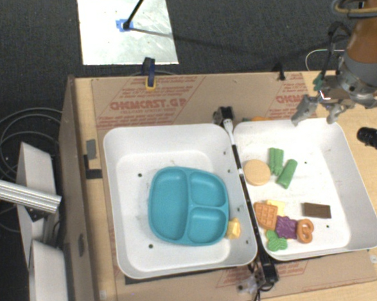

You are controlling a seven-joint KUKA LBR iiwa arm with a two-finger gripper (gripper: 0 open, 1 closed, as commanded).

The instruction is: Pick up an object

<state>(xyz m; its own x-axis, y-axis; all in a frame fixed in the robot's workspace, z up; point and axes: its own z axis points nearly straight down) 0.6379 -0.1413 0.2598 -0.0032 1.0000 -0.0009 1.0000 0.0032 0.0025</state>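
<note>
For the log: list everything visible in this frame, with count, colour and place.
Bins: 2, white, side by side on the bench.
Divided plate: 1, teal, left bin.
Small yellow piece: 1, left bin, by the plate's right edge.
Green cylinders: 2, right bin, middle.
Round disc: 1, tan, right bin, left of the cylinders.
Waffle piece: 1, orange, right bin, near front.
Purple piece: 1, right of the waffle.
Pretzel-like piece: 1, orange, front.
Green piece: 1, front left corner.
Bar: 1, brown, right bin.
Gripper: 1, grey, jaws open, above the right bin's far edge.
</note>
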